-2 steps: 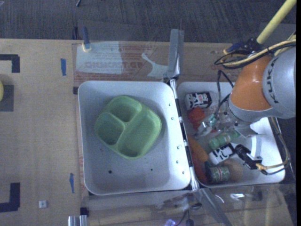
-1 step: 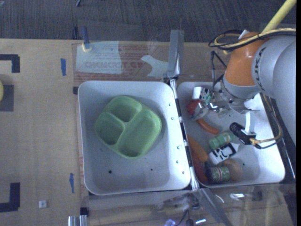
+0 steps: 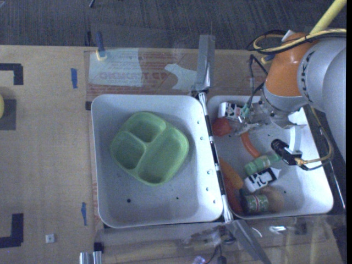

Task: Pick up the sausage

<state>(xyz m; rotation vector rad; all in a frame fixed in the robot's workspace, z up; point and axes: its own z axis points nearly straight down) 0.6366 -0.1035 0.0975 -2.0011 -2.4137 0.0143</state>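
Note:
The sausage (image 3: 249, 146) is a slim, curved, orange-red piece lying in the right bin (image 3: 319, 202), left of its middle. My gripper (image 3: 245, 123) hangs low over the upper left part of that bin, just above the sausage's far end and beside a round red item (image 3: 221, 126). The wrist and its cables cover the gripper's tip, and I see nothing lifted from the bin floor.
Around the sausage lie a green bottle (image 3: 258, 163), an orange elongated piece (image 3: 231, 175), a white-and-black packet (image 3: 262, 177), a green can (image 3: 256, 203) and a brown lump (image 3: 275, 199). A green divided plate (image 3: 149, 147) rests in the left bin (image 3: 110, 202).

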